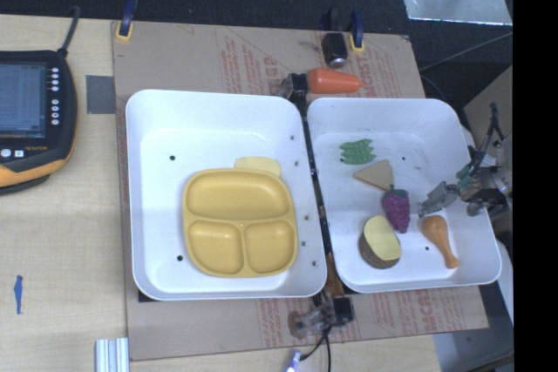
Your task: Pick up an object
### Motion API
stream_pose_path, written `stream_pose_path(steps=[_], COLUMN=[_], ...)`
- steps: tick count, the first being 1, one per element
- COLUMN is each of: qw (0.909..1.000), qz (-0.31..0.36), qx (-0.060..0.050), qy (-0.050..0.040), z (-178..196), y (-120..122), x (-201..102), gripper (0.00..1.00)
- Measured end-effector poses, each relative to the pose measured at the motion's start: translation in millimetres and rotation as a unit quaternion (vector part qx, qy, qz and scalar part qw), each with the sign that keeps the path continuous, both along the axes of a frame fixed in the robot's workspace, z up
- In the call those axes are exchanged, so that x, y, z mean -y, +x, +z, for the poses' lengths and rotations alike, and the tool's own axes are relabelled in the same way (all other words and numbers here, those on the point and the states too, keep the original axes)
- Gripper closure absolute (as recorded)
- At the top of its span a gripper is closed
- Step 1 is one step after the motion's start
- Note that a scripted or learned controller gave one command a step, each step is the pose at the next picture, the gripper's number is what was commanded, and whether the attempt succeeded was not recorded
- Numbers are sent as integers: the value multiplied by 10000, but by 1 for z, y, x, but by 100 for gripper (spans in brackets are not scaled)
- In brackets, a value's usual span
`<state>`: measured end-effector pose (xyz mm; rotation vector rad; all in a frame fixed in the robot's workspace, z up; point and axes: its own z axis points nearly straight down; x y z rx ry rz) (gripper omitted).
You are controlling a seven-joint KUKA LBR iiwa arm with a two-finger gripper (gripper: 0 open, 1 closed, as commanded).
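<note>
The claw (436,200) reaches in over the right bin (436,122), its arm mostly cut off at the frame edge; whether it is open or closed is too blurred to tell. Just below it lies a drumstick (439,240). Left of it sit purple grapes (397,208), a halved potato (380,241), a wedge (375,176) and green peas (356,152). Farthest left, the yellow tray (240,222) half hides a pale block (258,165).

Slim grey metal tool (442,196) with dark fittings and thin cables at the wrist.
</note>
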<state>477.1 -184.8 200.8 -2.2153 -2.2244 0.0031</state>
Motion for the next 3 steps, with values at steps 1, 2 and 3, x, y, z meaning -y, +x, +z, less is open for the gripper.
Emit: stream_pose_path(steps=[1,2,3], qw=[10000,10000,10000], qz=[12,29,1], qx=[-11,-12,10], qy=[1,-7,6], z=[-105,-94,-8], y=[37,38,96], x=[-46,-45,-104], gripper=[0,100,100])
